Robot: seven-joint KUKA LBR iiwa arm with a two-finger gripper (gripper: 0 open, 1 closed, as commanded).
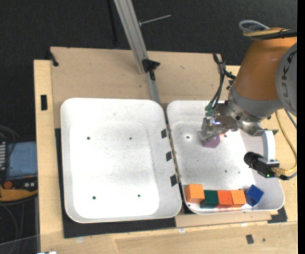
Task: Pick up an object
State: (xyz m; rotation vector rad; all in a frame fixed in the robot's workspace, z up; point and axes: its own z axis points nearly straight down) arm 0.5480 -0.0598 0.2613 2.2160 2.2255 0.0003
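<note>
My gripper [212, 130] hangs over the far part of the right bin [231, 163], reaching in from the right. A small purple object [211, 141] lies directly under its tip, touching or nearly touching it; the gripper body hides the object's top. Along the right bin's front edge sit an orange block [195, 191], a green block [211, 198], two more orange blocks [225, 197] [238, 196] and a blue block [254, 194].
The left bin [115, 157] lies beside the right one, its raised rim between them. A slanted metal pole [133, 33] rises behind the bins. A black cable connector [258, 164] hangs from the arm over the right bin's right side.
</note>
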